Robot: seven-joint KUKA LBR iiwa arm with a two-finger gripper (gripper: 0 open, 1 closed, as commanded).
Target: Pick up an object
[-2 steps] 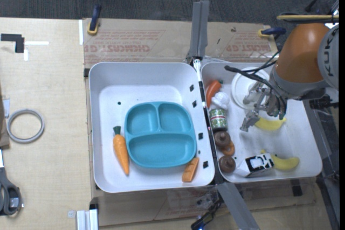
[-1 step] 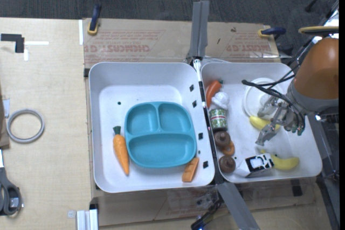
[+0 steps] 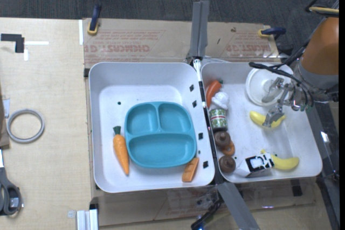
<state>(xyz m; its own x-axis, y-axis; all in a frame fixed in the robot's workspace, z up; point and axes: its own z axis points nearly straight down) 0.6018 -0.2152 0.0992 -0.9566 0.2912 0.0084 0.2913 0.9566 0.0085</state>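
My gripper (image 3: 276, 111) hangs in the right bin (image 3: 308, 134), directly over the right end of a small yellow banana (image 3: 263, 119) that lies on the bin floor. It looks to be touching the banana or just above it. The grey arm with its orange band (image 3: 323, 48) comes in from the right. Also in this bin are a white bowl (image 3: 259, 86) at the back, a second banana (image 3: 287, 163) and a black-and-white object (image 3: 257, 164) at the front.
Along the right bin's left wall lie an orange carrot (image 3: 213, 89), a small bottle (image 3: 218, 114) and two brown doughnuts (image 3: 222, 140). The left bin (image 3: 97, 78) holds a blue divided plate (image 3: 160, 134), a carrot (image 3: 121, 152) and an orange piece (image 3: 190, 170).
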